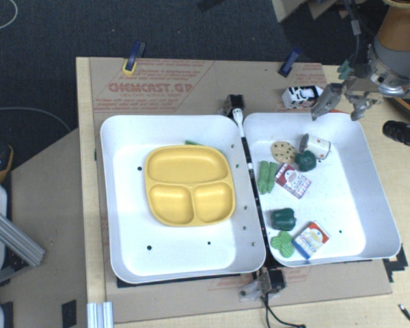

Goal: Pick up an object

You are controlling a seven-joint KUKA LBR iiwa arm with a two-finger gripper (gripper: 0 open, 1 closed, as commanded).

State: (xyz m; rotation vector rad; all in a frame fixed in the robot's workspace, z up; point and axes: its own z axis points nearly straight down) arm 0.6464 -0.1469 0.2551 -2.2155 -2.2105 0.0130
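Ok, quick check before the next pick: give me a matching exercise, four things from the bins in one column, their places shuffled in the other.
Things:
1. yellow divided plate
2. round cookie
3. red-and-white packet
4. claw

Places:
A. middle of the right bin, beside the green bean pods
B. above the right bin's far edge, fingers spread
C. in the left bin
D. far part of the right bin, next to the dark green piece

Pairs: 1-C, 2-D, 3-A, 4-B
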